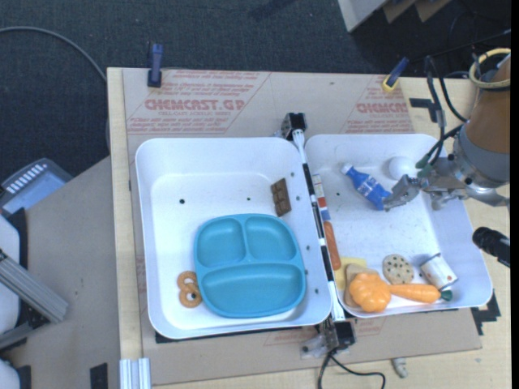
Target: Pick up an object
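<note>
You've got a tan desk (pixel 211 104) w/ red printed lettering along its far edge. Two shallow white bins sit directly on it, side by side & touching down the middle: left bin (pixel 158 217) covers most of the desk's left half, right bin (pixel 462 233) runs out to the right edge. A blue clamp (pixel 154 63) grips the far edge near the far-left corner; another blue clip w/ a yellow tip (pixel 395 73) sits at the far edge toward the far-right corner. Black clips hold the bins' shared rim, one far (pixel 293 123), one at the near edge (pixel 340 333).
</note>
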Controlling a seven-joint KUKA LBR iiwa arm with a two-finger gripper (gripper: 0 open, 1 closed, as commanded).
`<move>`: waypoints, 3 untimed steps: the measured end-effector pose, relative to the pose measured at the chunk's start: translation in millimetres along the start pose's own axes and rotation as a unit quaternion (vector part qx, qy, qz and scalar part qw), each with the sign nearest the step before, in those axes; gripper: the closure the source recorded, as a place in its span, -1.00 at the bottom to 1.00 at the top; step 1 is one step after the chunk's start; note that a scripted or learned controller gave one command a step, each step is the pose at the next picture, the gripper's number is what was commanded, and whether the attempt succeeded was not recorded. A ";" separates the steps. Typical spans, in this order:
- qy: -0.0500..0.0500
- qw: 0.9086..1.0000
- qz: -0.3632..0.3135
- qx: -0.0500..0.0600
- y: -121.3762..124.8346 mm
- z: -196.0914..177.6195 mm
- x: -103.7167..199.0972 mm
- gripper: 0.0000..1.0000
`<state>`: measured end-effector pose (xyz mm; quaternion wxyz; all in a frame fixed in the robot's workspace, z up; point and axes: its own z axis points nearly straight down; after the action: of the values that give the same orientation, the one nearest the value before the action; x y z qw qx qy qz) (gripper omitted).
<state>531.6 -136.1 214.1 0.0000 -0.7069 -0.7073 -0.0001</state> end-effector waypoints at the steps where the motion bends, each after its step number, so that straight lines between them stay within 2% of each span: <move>1: 0.000 1.000 0.000 0.001 46.4 70.4 18.5 -1.00; 2: 0.000 1.000 0.000 0.000 95.3 130.3 10.8 -1.00; 3: 0.000 1.000 -0.001 -0.002 96.5 119.4 11.2 1.00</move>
<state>628.1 -124.8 94.8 -0.0013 -0.7064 -0.7078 -0.0010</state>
